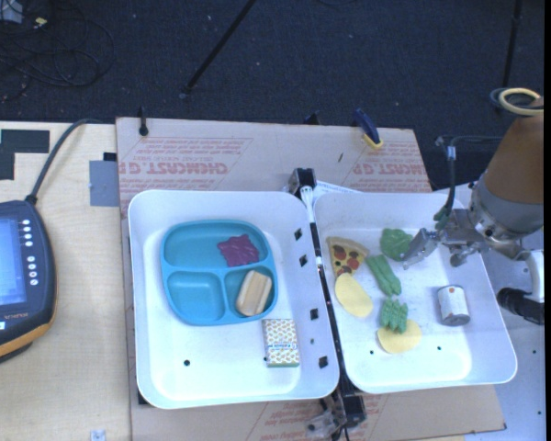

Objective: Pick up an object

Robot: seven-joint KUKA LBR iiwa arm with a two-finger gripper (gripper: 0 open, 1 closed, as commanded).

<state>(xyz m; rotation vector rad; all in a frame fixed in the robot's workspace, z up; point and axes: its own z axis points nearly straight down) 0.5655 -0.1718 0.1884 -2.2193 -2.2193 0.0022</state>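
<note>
gripper (421, 246) sits mid-right of frame, can't tell its state; the green toy (396, 242) just beside it looks light and kinda soft, so pinch across its middle

L bin (156, 375) w/ tray (179, 246) & box (281, 342), R bin (491, 361) w/ pizza slice (345, 255), can (453, 304)

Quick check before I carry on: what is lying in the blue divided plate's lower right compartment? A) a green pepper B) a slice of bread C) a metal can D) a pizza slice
B: the slice of bread lies in the lower right compartment of the blue plate in the left bin.
</note>
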